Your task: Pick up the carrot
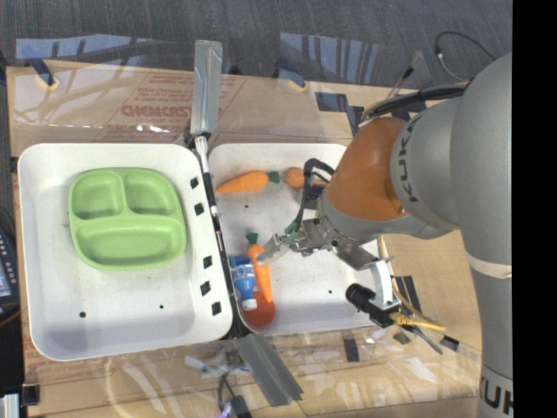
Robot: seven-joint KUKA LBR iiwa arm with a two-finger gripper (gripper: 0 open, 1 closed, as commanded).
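My claw hangs in the right bin, just right of a carrot lying near the left wall; I cannot tell its state. I should centre over it first.

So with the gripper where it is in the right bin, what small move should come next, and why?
Probably a short shift toward the left wall and down. The gripper sits just right of the green top of the nearer carrot, which lies along the right bin's left wall beside a blue and white item. Another carrot lies farther off.
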